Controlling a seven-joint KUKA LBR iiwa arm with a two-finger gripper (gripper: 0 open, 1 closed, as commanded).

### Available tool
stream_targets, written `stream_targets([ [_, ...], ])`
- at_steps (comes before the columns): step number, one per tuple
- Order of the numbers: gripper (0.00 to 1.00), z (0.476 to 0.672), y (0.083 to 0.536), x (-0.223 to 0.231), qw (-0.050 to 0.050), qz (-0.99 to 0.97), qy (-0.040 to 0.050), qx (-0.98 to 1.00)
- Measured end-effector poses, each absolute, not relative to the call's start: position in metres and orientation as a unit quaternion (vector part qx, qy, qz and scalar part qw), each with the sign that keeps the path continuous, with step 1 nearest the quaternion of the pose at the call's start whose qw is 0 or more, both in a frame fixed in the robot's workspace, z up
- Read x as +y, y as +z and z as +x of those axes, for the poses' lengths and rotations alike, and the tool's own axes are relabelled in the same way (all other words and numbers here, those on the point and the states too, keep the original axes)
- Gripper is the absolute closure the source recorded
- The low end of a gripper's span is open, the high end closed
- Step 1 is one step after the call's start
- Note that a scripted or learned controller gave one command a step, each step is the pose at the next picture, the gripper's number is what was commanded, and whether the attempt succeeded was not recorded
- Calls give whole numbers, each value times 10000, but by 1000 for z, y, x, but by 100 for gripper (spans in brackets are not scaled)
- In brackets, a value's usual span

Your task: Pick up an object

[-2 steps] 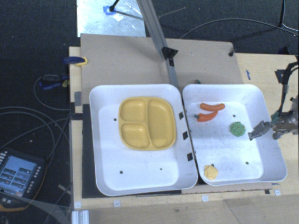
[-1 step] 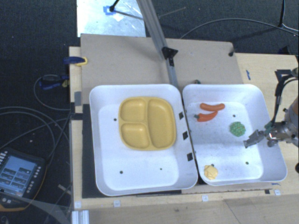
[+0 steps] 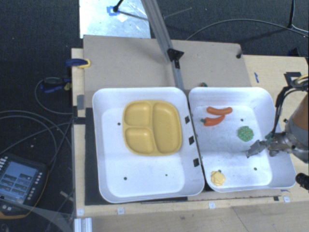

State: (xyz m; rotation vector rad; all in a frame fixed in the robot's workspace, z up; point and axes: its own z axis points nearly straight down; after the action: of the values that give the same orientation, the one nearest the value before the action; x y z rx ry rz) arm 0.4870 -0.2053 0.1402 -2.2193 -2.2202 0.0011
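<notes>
Item: worktop [image 3: 145, 62] bearing two shallow white bins side by side.

Left bin [image 3: 145, 178]: held a yellow three-compartment plate [image 3: 152, 127], set toward 12 o'clock of the bin floor, nothing lying in its compartments.

Right bin [image 3: 260, 175]: held four small candidates for picking.
- Orange sausage [image 3: 219, 110], at about 11 o'clock of the bin.
- Red-orange carrot-like piece [image 3: 214, 121], just beside the sausage on its 6 o'clock side; touching or narrowly apart, not resolvable.
- Green broccoli-like lump [image 3: 245, 133], near centre, apart from the rest.
- Small yellow toy [image 3: 218, 178], at 7 o'clock, close against the bin wall.

Claw [image 3: 255, 150]: entered from 3 o'clock, low over the right bin, tip lying at 5 o'clock of the green lump and near it. Open or clenched: could not be told at this size. Nothing seen gripped.

Handling note, as judgement: green lump the nearest and best isolated target. Best done by centring over it with a short shift toward 11 o'clock, descending straight, closing only once astride. Sausage and carrot pair judged prone to a double or glancing grip. Yellow toy judged awkward, given the wall beside it.
</notes>
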Motion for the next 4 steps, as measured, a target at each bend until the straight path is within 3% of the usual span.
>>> stream_targets([
  [1, 100, 489, 153, -206, -17, -7067, -10, -7075],
  [3, 100, 484, 243, -210, -36, -7050, -15, -7092],
  [4, 100, 487, 233, -162, -3, -7039, -11, -7103],
])
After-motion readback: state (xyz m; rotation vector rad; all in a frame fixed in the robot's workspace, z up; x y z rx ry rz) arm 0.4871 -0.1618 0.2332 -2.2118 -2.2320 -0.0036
